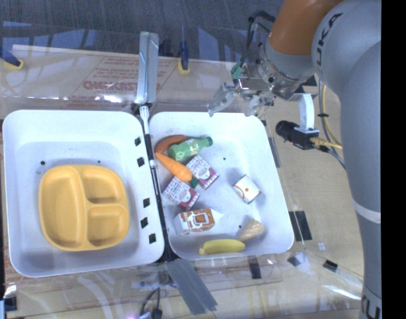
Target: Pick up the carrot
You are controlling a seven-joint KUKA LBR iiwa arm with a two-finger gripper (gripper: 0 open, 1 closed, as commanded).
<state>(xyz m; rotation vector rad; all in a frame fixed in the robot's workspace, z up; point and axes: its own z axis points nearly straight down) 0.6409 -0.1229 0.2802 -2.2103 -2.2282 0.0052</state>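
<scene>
At the near rim of the right bin a yellow banana lies along the wall, with a small tan cone-like piece just to its right, close to the near right corner. A little farther in stands a brown and white carton, and beyond it two small pink and white cartons lie side by side, touching or nearly so. To the right, a white cup-like piece with a red mark sits by itself with bare floor all round it.

The carrot lies slantwise in the left part of this bin, close to the wall shared with the left bin, its near end touching the pink cartons. Just beyond it a green bottle lies on its side over a brown curved piece. The far right part of the bin floor is bare.

The left bin holds a yellow divided plate, with open white floor between the plate and every wall.

Farther off, the pincer hangs over the far rim of the right bin, well apart from the carrot; its fingers look spread and nothing sits between them. The grey arm comes in from the far right above the bench.
</scene>
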